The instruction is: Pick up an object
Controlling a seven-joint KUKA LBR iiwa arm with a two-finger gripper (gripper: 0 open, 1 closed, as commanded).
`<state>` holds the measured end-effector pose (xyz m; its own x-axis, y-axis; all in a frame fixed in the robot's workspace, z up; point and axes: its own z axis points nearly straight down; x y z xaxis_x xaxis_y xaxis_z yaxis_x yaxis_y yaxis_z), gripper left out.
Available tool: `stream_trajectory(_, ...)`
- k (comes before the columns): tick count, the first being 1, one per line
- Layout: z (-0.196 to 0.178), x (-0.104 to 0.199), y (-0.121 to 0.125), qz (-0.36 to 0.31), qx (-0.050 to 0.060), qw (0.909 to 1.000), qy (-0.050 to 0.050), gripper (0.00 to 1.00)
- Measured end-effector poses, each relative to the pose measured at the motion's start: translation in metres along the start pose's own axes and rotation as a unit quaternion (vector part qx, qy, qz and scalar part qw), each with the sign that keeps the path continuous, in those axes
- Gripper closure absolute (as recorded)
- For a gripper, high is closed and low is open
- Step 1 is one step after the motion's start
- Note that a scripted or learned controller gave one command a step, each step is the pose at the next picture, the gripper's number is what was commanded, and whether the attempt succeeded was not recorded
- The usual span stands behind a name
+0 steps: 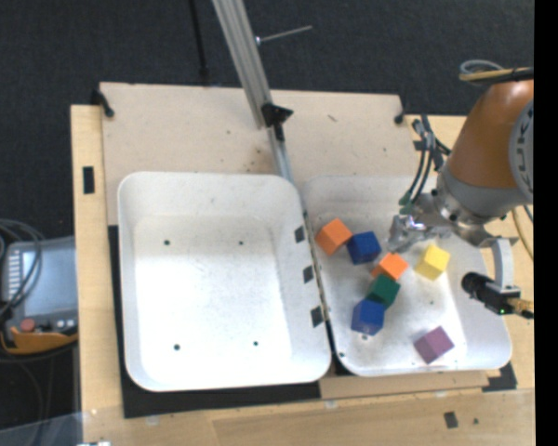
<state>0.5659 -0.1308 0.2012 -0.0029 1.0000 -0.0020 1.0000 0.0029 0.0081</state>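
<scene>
Where the grey arm with its orange band [491,128] reaches in from the right, the hand [407,229] is seen low over the right-hand shallow white bin [474,351], just above the cluster of blocks; how far it is opened cannot be told, the metal parts being small and blurred, and nothing is seen held in it.

Contents of the right bin:
- orange cube, larger [333,235], touching a blue cube [363,247], toward the divider.
- small orange cube [390,267], nearest the hand, resting against a green cube [384,290].
- second blue cube [368,316], just below the green one.
- yellow cube [432,262], standing apart.
- purple cube [434,344], well apart near the front.

The left-hand white bin [130,249] sits beside it on the worktop [251,110].

Handling note: the small orange cube is probably the target. A straight descent is advised, with the block centred, so that the green neighbour is not nudged.
</scene>
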Motion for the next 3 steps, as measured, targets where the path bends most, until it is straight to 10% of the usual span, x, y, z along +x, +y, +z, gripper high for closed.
stream_trajectory(1, -0.024, -0.001, 0.002, -0.001, 0.001, 1.0000, 0.000, 1.00)
stream_trajectory(3, -0.039, 0.118, -0.021, -0.003, 0.004, 1.0000, 0.002, 1.00)
